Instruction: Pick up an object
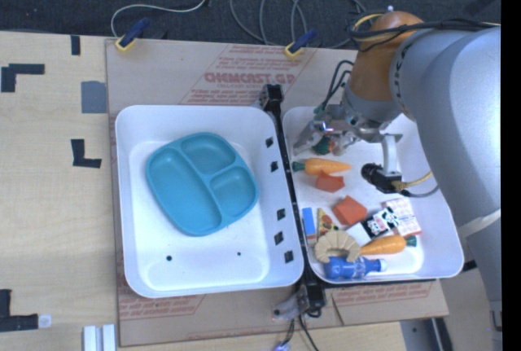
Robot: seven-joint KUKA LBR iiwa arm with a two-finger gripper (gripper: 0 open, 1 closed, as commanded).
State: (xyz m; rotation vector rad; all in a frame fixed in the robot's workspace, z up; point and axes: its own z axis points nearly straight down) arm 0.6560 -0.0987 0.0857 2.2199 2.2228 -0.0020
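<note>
Camera view, jaws' grip state unclear, poised just above carrot (324, 167) in right bin (444, 215)

End effector (326, 133) low over far end of right bin (444, 256); finger state not readable, metal parts blur together. A green item (326, 147) sits under it, mostly covered, identity unclear. Arm (456, 97) cut off by right edge of frame and hides the bin's far right corner and rim. Carrot (326, 167) overlaps a red block (330, 183) just nearer. Small printed carton (392, 221): print too small to read. Blue bottle (352, 267) partly under a tan piece (336, 243) of unclear kind. Counter (49, 178) runs off the left and near edges.
</note>
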